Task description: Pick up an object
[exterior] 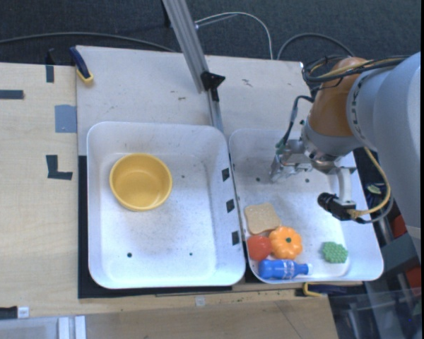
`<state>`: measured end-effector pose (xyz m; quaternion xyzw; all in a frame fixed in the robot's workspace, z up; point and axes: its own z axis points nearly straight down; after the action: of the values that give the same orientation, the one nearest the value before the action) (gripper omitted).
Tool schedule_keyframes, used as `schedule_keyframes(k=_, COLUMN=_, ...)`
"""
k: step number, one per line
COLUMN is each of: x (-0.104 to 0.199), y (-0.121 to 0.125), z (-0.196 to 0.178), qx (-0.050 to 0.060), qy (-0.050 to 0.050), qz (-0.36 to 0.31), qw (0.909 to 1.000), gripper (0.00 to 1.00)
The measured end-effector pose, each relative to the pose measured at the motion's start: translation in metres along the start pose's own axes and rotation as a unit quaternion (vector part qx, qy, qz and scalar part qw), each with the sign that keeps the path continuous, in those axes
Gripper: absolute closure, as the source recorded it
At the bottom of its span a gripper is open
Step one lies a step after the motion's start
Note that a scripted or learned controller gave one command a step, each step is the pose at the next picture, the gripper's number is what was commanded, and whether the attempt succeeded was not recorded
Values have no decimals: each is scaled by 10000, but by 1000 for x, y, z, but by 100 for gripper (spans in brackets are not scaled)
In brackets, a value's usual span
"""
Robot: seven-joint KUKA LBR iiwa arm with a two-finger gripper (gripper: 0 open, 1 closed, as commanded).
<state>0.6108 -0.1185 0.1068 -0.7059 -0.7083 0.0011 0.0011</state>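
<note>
We see the gripper (279, 169) low over the speckled floor of the right bin (304, 143), near its upper left part, with nothing between its fingers; whether they stand apart or together we cannot tell.

Nearest to it, below and slightly left, lies a slice of bread (261, 218), flat, tan and roughly square with rounded corners. Just beyond the bread sit a smooth red tomato (258, 247) and a ribbed orange pumpkin (286, 242), side by side and touching or nearly so. Below them, against the bin's near wall, a small blue bottle (283, 269) lies on its side, its long axis running left to right, the narrower end pointing right. Off to the right of the pumpkin rests a knobbly green piece (333, 252), apart from the others.

Far to the gripper's left, in the left bin (198, 136), a round yellow bowl (140, 181) stands upright, glossy and open-mouthed. Both bins rest on the pale bench (28, 189).
</note>
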Motion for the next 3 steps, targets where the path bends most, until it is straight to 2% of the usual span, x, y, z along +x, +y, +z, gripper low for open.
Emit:
schedule_keyframes(k=2, x=6, y=19, z=-104, qx=-42, qy=-4, qz=4, qw=10000, gripper=100)
schedule_keyframes(k=3, x=6, y=19, z=-135, qx=-29, qy=-2, qz=6, qw=10000, gripper=100)
